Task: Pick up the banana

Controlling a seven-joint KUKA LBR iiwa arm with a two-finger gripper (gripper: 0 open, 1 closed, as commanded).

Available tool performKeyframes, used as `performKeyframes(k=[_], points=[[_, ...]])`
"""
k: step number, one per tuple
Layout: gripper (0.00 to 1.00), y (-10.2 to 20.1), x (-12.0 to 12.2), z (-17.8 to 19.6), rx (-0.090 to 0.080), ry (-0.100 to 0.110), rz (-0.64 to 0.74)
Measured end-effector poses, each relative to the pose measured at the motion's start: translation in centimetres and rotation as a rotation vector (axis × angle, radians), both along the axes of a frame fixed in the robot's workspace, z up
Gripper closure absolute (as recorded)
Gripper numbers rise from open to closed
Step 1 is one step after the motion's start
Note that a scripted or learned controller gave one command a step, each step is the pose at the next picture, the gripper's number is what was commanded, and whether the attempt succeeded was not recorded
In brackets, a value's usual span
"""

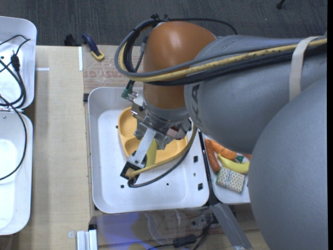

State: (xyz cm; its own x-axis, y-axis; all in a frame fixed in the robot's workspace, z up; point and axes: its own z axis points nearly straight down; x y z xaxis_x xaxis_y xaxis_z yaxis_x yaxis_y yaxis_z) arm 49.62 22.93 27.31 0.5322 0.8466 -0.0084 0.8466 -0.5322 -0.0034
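The banana [237,164] is small and yellow and lies in the right bin [227,196], pressed between an orange carrot [215,153] and a pale checkered packet [230,179]. My gripper [158,133] hangs under the orange wrist over the left bin [96,155], above an orange-yellow divided dish [127,126]. It is well to the left of the banana. The wrist and the arm's bulk hide the lower end of the gripper.
The grey arm covers most of the right bin and the right side of the view. White trays with black cables [13,77] sit at the far left. A blue-handled tool [92,46] lies on the bench behind the bins.
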Motion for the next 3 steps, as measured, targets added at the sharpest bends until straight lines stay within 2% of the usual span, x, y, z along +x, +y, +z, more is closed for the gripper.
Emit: performKeyframes(k=[1, 2, 3], points=[[1.0, -0.1, -1.8, -2.1, -0.001, 0.0, -0.036], [1.0, -0.1, -1.9, -7.5, -0.001, 0.001, -0.053], [1.0, -0.1, -1.8, -5.0, 0.0, -0.002, -0.086]])
